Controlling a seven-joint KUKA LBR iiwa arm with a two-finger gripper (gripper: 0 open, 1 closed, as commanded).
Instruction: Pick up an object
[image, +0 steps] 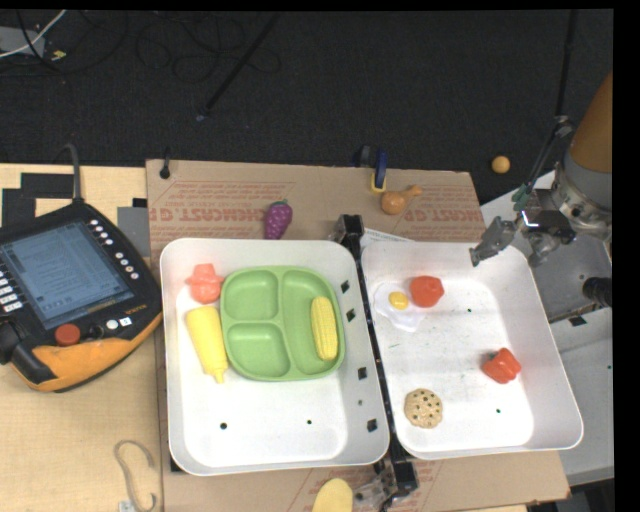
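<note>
Down at the bottom edge, a yellow toy (333, 494) sits on the cardboard outside both bins, out of play. Up in the right bin (555, 385) we've got the candidates: a cookie (424, 408) near the front, a red piece (501, 366) toward the right wall, a red tomato (427, 291) and a fried egg (399, 301) just beside it at the back. They're loosely scattered with room around each, which should give two fingers a clean approach. The left bin (260, 425) holds a green tray (275, 325) with corn (323, 328) lying in one compartment, a yellow bottle (207, 341) just beside it and an orange piece (203, 284) at the corner. The gripper (520, 235) hangs over the right bin's back right corner, fingers spread apart and gripping nothing, well above the floor. Nothing is picked yet; I'd judge the tomato or the red piece the closest bets, with a descent needed first.
</note>
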